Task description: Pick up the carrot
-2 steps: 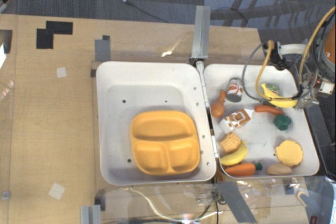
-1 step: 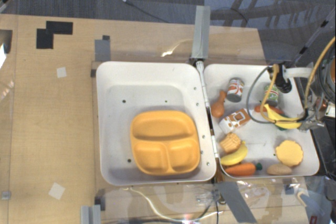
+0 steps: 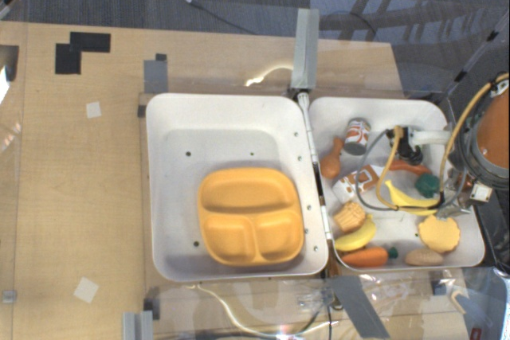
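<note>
**Kid:** Where is the carrot (image 3: 365, 257)?

**Me:** It lies flat in the right bin (image 3: 414, 117), down by the front wall, near the left corner. It is orange. Its green end points right.

**Kid:** What is next to it?

**Me:** A banana (image 3: 356, 236) lies just behind it, very close. I can't tell if they touch. A brown potato (image 3: 423, 256) lies to the right of the carrot, by the same wall. A round yellow thing (image 3: 439, 233) sits just behind the potato.

**Kid:** And your hand?

**Me:** My hand (image 3: 456, 201) is over the right side of the same bin, just behind the round yellow thing. My arm (image 3: 488, 135) comes in from the right. The carrot is apart from my hand, on the other side of the bin. The potato and the round yellow thing lie between us.

**Kid:** Is your hand wide or narrow?

**Me:** I can't tell. It is small and dark there, and wires cross in front of it. I see nothing held in it.

**Kid:** What else is in that bin?

**Me:** A can (image 3: 357, 134) stands near the back. More toy food lies in the middle.

**Kid:** And the other bin?

**Me:** The left bin (image 3: 223, 123) has a yellow tray (image 3: 251, 215) in it.
</note>
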